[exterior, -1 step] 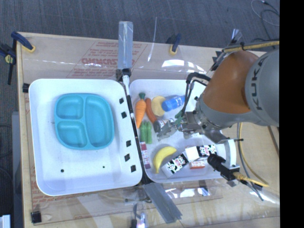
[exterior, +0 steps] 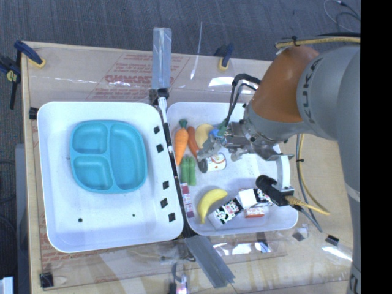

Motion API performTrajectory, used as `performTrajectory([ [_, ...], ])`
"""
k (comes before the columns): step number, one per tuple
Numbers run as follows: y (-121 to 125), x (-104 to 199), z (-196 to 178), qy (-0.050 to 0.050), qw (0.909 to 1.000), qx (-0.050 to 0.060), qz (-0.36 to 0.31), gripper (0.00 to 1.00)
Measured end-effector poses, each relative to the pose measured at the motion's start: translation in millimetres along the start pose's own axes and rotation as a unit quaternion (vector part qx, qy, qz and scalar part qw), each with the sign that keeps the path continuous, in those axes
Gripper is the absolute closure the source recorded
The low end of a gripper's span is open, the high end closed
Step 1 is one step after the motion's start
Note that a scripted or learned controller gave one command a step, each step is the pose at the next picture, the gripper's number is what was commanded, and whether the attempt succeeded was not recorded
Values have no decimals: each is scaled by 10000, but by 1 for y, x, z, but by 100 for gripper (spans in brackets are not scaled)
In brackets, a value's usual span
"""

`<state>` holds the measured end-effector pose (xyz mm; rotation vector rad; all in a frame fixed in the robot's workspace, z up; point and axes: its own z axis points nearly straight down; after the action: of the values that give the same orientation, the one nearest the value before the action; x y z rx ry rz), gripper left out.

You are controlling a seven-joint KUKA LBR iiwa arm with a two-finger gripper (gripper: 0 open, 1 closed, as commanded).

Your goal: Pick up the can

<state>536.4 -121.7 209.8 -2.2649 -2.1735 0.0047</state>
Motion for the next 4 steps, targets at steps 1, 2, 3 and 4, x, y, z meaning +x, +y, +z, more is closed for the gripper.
performTrajectory([
  [1,28,-32,113,14,9911,-38,1334,0],
  [2,51,-60,-16,5,9930,-9,1181,0],
  [3,51,-58,-26,6,9935,10,1140,100],
  [4,52,-58,-25,6,9935,15,1136,0],
])
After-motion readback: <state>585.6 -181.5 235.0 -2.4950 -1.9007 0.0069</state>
